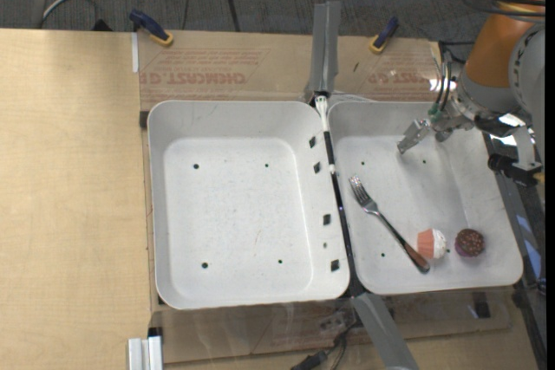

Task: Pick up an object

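Observation:
In the right bin a metal fork lies on a slant, tines toward the upper left. By its handle end sits a small pink and white object, and a dark red round object rests just right of that. My gripper hangs over the bin's upper part, well above and apart from these things. Nothing shows between its fingers.
The left bin stands beside the right one, with a grey divider bar behind their joint. Two blue and yellow clamps hold cardboard at the back. Bare wooden bench lies at left.

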